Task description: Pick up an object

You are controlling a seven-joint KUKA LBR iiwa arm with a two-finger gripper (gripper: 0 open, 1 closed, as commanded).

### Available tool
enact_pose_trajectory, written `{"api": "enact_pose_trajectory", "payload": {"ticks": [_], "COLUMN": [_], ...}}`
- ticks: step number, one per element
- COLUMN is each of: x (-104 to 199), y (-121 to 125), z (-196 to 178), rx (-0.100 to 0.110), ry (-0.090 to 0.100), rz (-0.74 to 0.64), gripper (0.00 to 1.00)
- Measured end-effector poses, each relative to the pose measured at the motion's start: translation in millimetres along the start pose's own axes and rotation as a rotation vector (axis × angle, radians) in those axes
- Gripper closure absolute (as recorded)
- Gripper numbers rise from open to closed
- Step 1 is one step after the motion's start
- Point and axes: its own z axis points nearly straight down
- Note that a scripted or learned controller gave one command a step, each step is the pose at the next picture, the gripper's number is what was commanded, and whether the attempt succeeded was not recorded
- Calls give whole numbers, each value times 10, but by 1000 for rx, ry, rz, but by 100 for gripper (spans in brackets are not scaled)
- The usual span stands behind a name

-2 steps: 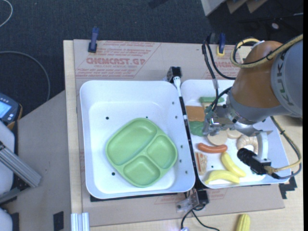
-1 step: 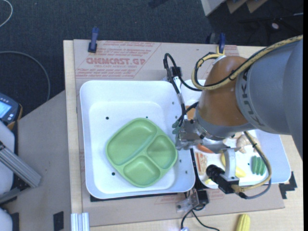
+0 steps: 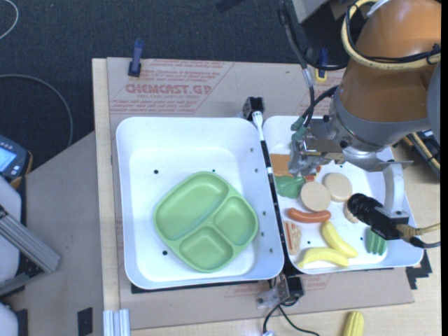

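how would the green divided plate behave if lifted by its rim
The green divided plate looks like moulded plastic, so probably stiff and light for its size. It lies flat in the left bin, so it shouldn't roll. Wide and smooth-looking, it may tilt or slip if pinched at one edge.

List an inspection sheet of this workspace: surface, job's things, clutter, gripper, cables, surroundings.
Surface: shallow white left bin and shallow white right bin on printed brown cardboard.
Job's things: in right bin, toy food: two yellow bananas, red sausage, two tan round discs, green leafy piece.
Clutter: green three-compartment plastic plate in left bin.
Gripper: two-finger gripper over right bin's far left part.
Cables: thin grey cable on dark floor, left; black cable at near edge.
Surroundings: blue clamp on cardboard's far edge; yellow piece outside the bins.
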Motion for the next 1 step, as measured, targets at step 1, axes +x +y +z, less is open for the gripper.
{"api": "enact_pose_trajectory", "payload": {"ticks": [1], "x": [-347], "y": [-30], "z": [412], "rx": [23], "ry": [-2], "rz": [5], "gripper": [100]}}
